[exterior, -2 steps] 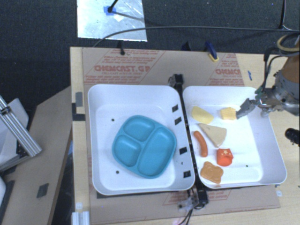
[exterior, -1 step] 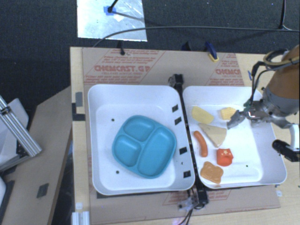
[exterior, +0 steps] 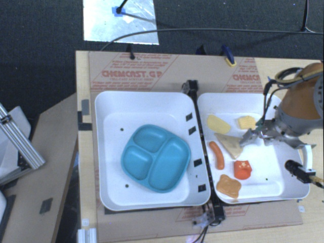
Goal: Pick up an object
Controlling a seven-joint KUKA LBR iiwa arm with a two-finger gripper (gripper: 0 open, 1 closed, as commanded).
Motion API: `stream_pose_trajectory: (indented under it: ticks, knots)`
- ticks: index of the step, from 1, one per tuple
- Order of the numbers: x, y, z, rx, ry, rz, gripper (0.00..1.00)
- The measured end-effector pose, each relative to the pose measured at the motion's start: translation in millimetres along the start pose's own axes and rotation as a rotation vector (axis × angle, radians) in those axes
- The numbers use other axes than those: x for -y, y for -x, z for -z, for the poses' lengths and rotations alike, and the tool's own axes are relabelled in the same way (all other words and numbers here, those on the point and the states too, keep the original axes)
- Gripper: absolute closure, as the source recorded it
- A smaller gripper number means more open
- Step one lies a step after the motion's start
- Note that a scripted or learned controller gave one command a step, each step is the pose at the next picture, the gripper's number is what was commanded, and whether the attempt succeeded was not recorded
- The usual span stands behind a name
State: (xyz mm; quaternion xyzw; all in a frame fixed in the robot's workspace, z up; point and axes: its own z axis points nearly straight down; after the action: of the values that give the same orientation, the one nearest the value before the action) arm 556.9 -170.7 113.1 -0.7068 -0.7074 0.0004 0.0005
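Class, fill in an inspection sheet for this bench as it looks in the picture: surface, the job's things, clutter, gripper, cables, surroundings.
Surface: cardboard sheet under two white bins, left bin and right bin.
Job's things: right bin holds a yellow piece, a yellow block, a pale wedge, a sausage, a red piece and a toast-like piece.
Clutter: blue divided plate in the left bin.
Gripper: gripper low beside the wedge; holding nothing visible.
Cables: black cable across the floor.
Surroundings: shiny sheet on dark floor.
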Motion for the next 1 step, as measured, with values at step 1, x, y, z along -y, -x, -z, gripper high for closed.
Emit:
stream_pose_trajectory:
  ticks: [1]
  knots:
    - [-3.5, 0.0, -23.3, -0.003, 0.006, 0.001, 0.00]
